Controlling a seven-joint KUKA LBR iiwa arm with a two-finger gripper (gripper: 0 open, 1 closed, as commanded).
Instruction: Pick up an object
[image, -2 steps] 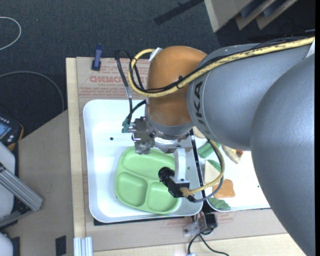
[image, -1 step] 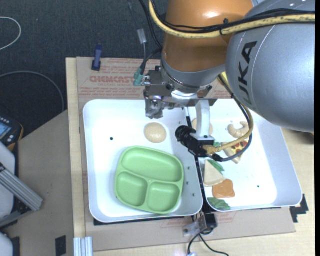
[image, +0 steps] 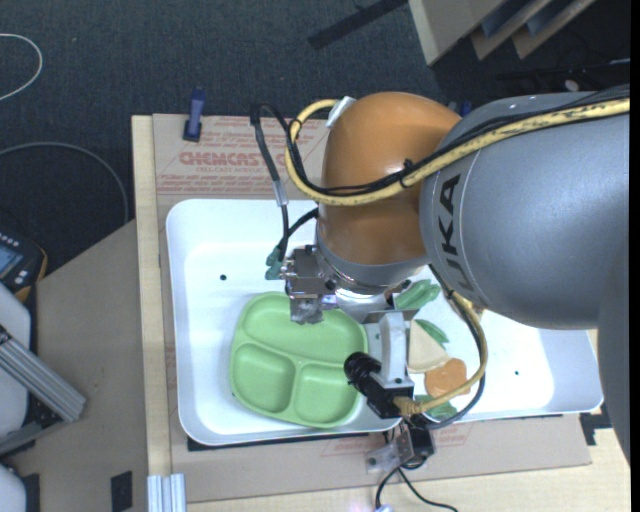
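A light green divided tray (image: 290, 368) lies in the front part of the left white bin (image: 200, 300). My gripper (image: 305, 303) hangs straight down over the tray's back rim, under the big orange wrist band. To the right, mostly hidden by the wrist, lie a green leafy piece (image: 418, 294), a pale wedge (image: 427, 348) and an orange round piece (image: 447, 378). Nothing shows between the gripper's tips from this angle.
The grey arm (image: 540, 200) covers most of the right bin (image: 560, 390). The back-left part of the left bin shows bare white floor. A cardboard sheet with red print (image: 215, 158) lies under the bins, with a blue clip (image: 194, 112) at its back edge.
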